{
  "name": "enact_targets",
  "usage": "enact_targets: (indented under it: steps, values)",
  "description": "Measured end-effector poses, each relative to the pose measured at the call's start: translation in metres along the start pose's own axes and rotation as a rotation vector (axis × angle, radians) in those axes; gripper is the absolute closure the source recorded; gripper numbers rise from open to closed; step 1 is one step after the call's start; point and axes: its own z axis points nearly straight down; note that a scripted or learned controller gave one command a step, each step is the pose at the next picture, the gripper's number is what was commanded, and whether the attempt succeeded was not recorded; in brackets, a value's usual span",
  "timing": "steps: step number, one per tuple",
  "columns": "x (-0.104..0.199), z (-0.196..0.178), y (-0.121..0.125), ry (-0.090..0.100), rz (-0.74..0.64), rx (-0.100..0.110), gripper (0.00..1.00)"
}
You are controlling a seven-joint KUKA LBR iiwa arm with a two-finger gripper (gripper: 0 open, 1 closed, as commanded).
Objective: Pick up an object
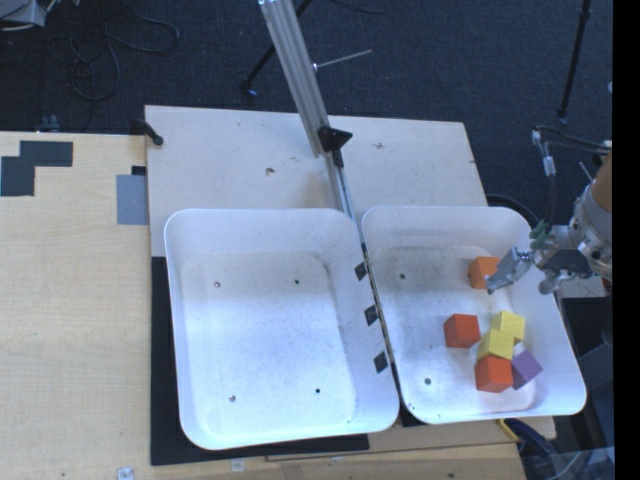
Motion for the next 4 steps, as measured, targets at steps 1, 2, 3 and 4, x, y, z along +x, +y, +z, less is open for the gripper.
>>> enact_targets:
  steps: [1,2,3,4]
  values:
    - [0.006,0.14,0.02,0.003,-0.004,0.009,0.0]
    - [0.034,0.17,0.004,-0.004,-0.006,-0.005,0.0]
    - [0.032,0.16,0.003,-0.001,0.003,-0.002,1.0]
    - [0.113,0.067,0.054,0.002,-0.015,-0.008,1.0]
